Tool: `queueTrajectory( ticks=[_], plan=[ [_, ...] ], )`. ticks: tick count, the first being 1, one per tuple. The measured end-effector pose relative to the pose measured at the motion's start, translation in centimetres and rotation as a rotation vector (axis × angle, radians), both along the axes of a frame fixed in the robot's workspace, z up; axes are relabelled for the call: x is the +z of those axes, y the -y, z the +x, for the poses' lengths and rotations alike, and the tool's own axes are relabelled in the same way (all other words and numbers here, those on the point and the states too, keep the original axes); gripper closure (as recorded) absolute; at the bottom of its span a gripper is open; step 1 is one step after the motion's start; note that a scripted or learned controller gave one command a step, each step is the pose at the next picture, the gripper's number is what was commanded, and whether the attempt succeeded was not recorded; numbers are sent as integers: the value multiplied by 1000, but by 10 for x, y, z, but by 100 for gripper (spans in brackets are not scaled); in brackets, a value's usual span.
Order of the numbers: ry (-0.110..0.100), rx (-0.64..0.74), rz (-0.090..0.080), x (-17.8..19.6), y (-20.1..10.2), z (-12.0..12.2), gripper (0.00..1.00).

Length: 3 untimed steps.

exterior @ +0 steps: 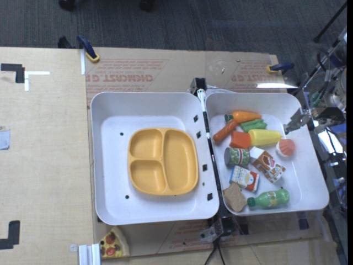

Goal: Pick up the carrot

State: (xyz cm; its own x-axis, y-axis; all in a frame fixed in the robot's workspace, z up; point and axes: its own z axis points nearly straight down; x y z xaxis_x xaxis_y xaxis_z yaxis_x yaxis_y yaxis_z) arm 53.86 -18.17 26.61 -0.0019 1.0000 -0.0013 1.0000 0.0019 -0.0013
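Observation:
The carrot (246, 115), orange with a green tuft at its left end, lies flat near the far wall of the right bin (316, 187). A second orange-red stick-shaped toy (224, 131) lies slanted just below it. My gripper (293, 126) reaches in from the right over that bin's right side, above a pink round toy (285, 147) and just right of a yellow block (266, 137). It is a good hand's width right of the carrot and nothing shows in its grasp.
The right bin also holds a green pod (255, 125), red block (240, 139), can (237, 157), two small cartons (269, 166), bread slice (235, 197) and green bottle (269, 199). A yellow divided plate (164, 161) sits in the left bin (105, 164).

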Motion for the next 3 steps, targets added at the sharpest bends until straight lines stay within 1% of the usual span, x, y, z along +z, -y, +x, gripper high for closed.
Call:
queueTrajectory(
  ticks=[1,2,3],
  plan=[
    [-2,-85,0,-120,-51,43,0],
    [0,-104,0,-142,-56,109,0],
    [0,-182,0,-174,-50,108,0]
  ],
)
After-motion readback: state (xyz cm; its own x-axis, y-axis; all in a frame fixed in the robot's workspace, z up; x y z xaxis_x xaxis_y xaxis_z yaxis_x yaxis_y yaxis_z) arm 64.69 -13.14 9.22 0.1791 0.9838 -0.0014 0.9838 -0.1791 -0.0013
